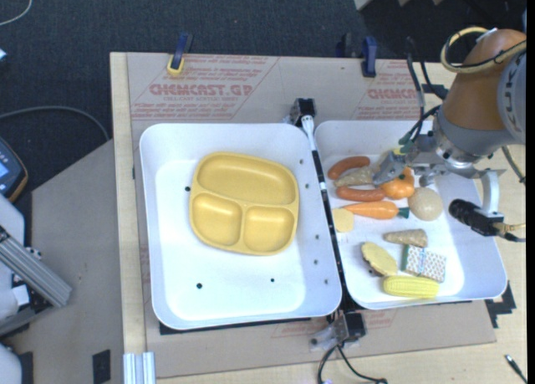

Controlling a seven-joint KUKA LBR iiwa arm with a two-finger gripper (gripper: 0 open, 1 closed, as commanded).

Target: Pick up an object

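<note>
The gripper (399,166) is lowered into the right bin (489,278), just right of the sausage (348,165), above the carrot (368,210). Its grip state cannot be told.

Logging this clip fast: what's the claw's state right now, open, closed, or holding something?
Claw: low in the right bin among the food items; open or closed cannot be told.

arm (481,89) | reaches in from right, bent downward | gripper (399,165) | low, pointing left
</note>
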